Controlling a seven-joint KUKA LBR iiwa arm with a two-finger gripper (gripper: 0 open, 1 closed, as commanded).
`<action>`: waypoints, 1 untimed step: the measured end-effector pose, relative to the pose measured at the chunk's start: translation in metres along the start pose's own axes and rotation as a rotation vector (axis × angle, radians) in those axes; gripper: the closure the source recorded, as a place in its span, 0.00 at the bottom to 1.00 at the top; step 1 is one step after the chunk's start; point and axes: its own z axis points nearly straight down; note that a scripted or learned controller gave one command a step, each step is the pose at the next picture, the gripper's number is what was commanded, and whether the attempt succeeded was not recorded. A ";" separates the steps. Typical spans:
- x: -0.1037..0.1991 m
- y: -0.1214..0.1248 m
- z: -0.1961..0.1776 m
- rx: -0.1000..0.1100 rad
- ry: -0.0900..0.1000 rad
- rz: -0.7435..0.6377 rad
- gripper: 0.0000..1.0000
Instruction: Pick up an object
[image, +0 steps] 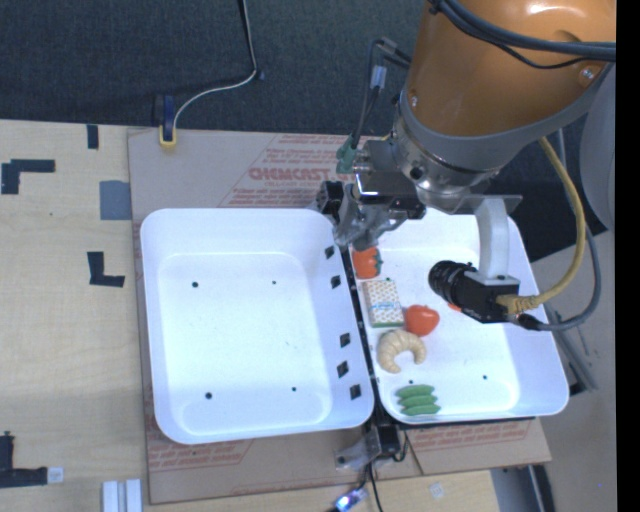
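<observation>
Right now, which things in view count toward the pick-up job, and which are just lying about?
Part of the job:
- gripper, low over the right bin
- orange piece just beneath it
- patterned block
- red piece
- croissant
- green pod

Lying about:
- left bin
- cardboard sheet
- white cable
- black tape marks

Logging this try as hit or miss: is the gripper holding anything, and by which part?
It cannot be told. The gripper sits right above a small orange piece at the right bin's left edge, but no hold is visible.
</observation>
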 end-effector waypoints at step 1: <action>0.000 0.000 -0.009 0.001 -0.001 -0.001 1.00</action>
